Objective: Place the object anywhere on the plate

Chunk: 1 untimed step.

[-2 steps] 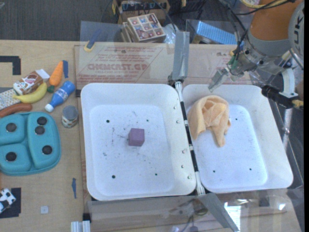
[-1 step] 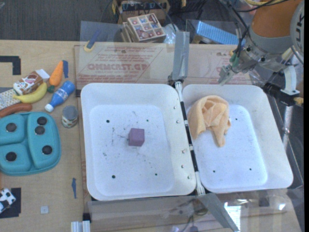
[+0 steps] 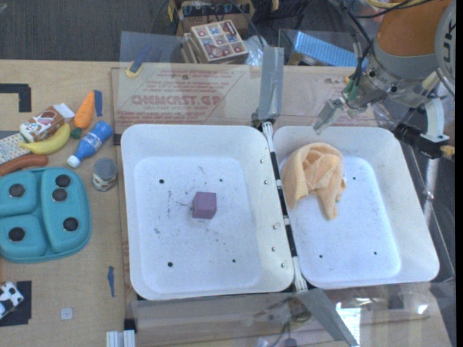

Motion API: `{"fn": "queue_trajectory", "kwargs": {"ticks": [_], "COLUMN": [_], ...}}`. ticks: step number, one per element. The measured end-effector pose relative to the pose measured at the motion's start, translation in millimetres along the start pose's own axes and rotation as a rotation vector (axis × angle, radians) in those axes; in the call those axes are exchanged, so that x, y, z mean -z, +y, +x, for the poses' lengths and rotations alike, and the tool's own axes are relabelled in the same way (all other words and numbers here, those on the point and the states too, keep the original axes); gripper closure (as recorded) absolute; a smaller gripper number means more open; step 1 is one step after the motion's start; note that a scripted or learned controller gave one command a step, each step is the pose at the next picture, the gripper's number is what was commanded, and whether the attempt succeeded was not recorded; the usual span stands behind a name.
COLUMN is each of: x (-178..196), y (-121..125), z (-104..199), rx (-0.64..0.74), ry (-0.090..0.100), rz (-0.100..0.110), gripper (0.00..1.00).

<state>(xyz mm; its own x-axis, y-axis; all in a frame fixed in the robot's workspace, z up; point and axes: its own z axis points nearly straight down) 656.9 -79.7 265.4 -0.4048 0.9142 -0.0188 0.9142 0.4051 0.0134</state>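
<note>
A small purple cube point(image 3: 204, 205) rests on the floor of the left bin point(image 3: 145, 150), near its middle. A crumpled peach cloth point(image 3: 315, 175) lies in the upper left part of the right bin point(image 3: 405, 251). My gripper point(image 3: 330, 114) hangs over the right bin's back rim, above and slightly right of the cloth, well apart from the cube. Nothing shows in its grasp. A teal divided plate point(image 3: 36, 226) sits on the bench left of both bins.
Toy food lies left of the bins: a banana point(image 3: 45, 143), a carrot point(image 3: 85, 110), a blue bottle point(image 3: 90, 143), a sausage point(image 3: 20, 165) and a small grey can point(image 3: 105, 173). Boxes and a grey divider point(image 3: 272, 85) stand behind the bins.
</note>
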Motion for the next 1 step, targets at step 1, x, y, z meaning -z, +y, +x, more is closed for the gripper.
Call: {"fn": "queue_trajectory", "kwargs": {"ticks": [1], "x": [8.4], "y": [2.1], "z": [-1.3], "rx": [0.001], "ry": [-0.003], "rz": [-0.003], "gripper": [1.00]}}
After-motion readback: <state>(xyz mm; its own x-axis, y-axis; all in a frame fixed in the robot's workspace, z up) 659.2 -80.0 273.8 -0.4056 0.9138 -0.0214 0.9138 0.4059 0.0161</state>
